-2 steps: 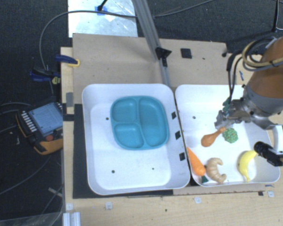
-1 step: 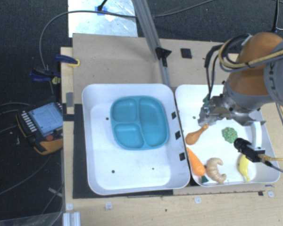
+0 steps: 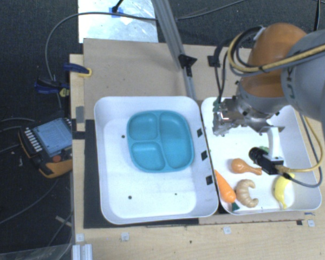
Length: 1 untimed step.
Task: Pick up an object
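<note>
Orange carrot (image 3: 223,186) lies well apart from pincer (image 3: 222,122), so no grasp lined up; pincer state: cannot tell.

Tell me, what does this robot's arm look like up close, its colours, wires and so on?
The arm is a thick, smooth, rounded grey tube. Just above the wrist sits a bulging orange band, shaped rather like a dome. Black and yellow cables loop loosely beside that band. Below it, the gripper is a blocky piece of bare silvery metal.
</note>
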Available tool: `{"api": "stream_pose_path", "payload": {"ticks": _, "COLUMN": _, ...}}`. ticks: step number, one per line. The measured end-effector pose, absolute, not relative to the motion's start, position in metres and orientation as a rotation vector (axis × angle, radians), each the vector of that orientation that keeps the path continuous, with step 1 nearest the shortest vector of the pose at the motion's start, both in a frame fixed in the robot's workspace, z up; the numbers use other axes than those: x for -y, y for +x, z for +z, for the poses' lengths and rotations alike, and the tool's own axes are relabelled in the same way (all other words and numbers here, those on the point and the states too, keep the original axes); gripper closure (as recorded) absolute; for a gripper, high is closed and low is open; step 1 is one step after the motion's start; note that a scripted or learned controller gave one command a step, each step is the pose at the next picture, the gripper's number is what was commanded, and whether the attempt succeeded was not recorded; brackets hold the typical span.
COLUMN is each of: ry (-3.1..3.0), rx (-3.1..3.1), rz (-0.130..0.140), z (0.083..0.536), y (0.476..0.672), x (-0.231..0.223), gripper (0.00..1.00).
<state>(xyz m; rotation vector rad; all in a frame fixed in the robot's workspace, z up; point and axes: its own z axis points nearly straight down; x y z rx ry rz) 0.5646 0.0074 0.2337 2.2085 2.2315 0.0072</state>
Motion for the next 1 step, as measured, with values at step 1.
{"api": "stream_pose_path", "payload": {"ticks": 1, "ry": 2.208, "rx": -2.232, "rz": 0.007, "z": 0.2325, "y": 0.5971, "x": -0.0597, "gripper": 1.00}}
